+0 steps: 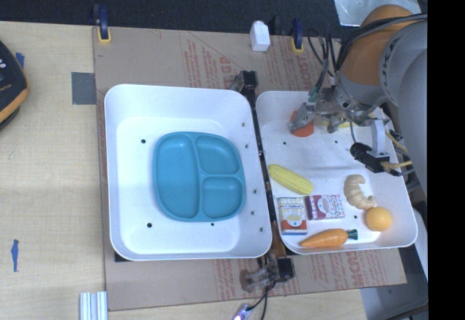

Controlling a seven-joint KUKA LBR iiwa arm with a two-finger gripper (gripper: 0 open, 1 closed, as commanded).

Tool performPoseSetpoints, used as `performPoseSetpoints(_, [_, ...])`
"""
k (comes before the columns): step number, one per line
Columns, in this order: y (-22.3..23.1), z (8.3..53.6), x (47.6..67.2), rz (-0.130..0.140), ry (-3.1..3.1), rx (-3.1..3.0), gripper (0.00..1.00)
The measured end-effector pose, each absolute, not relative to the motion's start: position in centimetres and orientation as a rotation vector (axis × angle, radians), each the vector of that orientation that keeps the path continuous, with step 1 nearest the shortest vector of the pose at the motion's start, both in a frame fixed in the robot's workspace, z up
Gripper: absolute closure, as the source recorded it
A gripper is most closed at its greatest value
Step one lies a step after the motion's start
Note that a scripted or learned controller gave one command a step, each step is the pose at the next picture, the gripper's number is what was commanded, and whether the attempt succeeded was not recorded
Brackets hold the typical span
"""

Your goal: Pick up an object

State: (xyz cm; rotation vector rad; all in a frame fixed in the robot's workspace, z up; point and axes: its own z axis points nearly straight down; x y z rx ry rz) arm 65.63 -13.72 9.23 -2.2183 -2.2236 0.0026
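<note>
One small red object (303, 125) lies at the far end of the right bin (407, 242), and the gripper (314, 116) sits right on top of it, so it looks like the chosen target. Whether the thing is actually gripped cannot be told from this slanted view, since the wrist hides the contact.

The arm (378, 49) reaches in from the right and bends down over the bin's far corner, probably because the red object lies well apart from the other items.

Nearer the front of the same bin lie a corn cob (290, 179), a small carton (291, 213) beside a card (325, 206), a carrot (327, 238), a pale knobby piece (357, 190) and an orange (378, 219), loosely scattered with gaps between most.

The left bin (131, 104) holds a blue divided tray (197, 174), lying flat in the middle.

Both bins rest on a cardboard sheet (182, 49) clamped to a wooden bench (43, 166); dark floor lies beyond.
</note>
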Motion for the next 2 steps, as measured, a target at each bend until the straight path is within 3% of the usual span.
performPoseSetpoints(2, [-12.43,9.19,65.6,0.004,-2.224,-2.214,0.0])
